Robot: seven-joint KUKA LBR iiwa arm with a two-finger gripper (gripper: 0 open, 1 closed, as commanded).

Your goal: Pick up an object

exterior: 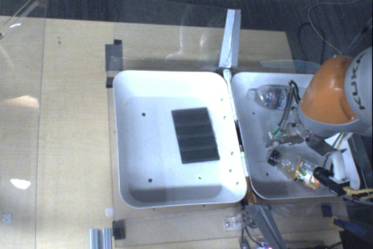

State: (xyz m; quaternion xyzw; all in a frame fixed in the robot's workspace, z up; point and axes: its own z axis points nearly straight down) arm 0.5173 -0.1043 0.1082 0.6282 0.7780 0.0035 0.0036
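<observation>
1. Gripper (pixel 278 136) hangs low in the right bin (pixel 250 181), under the orange-banded wrist; whether it is spread, pressed together or pinching anything cannot be told from this slant
2. Nearest target: a small bottle (pixel 294 167) with a dark cap, lying on its side just below the gripper
3. Centre over the bottle's body, not its cap, and close across the narrow width so it cannot roll away
4. A clear plastic bottle (pixel 269 96) lies near the bin's far wall; leave it
5. The dark ridged block (pixel 195 134) sits well apart in the left bin (pixel 131 125)
</observation>
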